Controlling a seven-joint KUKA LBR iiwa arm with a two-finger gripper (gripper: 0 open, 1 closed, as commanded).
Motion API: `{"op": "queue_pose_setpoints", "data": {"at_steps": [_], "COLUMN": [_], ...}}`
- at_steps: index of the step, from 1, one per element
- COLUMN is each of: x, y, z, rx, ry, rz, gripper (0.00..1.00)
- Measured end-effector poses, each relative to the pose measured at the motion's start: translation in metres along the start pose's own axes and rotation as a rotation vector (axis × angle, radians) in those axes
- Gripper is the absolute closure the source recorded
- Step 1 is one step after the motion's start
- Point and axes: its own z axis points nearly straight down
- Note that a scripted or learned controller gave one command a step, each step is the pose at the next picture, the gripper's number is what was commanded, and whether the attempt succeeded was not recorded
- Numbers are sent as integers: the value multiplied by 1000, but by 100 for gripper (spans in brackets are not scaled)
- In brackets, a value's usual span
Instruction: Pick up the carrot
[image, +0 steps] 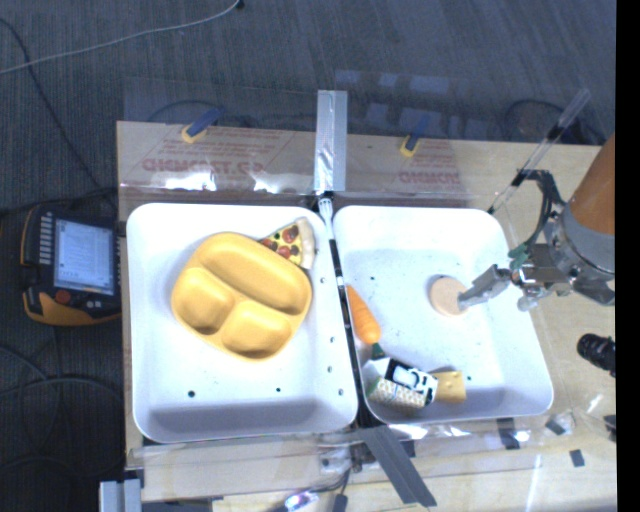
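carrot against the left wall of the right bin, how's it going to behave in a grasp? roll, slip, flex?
The carrot looks like a smooth, tapered toy, so probably rigid and light. Its round section suggests it may roll or squirt out of a pinch. It lies against the bin wall, which likely leaves little finger room on that side. The hand sits over a tan disc.

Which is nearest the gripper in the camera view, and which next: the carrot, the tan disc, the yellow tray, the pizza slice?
From the gripper, nearest first:
1. Tan disc, right bin, just beside the fingertips.
2. Carrot, along the right bin's left wall.
3. Pizza slice, left bin, upper right corner.
4. Yellow tray, middle of the left bin; its near edge rivals the pizza slice, so 3 and 4 are close.
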Motion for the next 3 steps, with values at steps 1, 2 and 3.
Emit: {"op": "queue_pose_setpoints", "data": {"at_steps": [1, 2, 3], "x": [-32, -23, 38], "y": [-8, -9, 12], "z": [-65, -63, 60], "rx": [-1, -1, 3], "ry": [-2, -1, 0], "rz": [183, 268, 297], "gripper": [0, 0, 0]}}
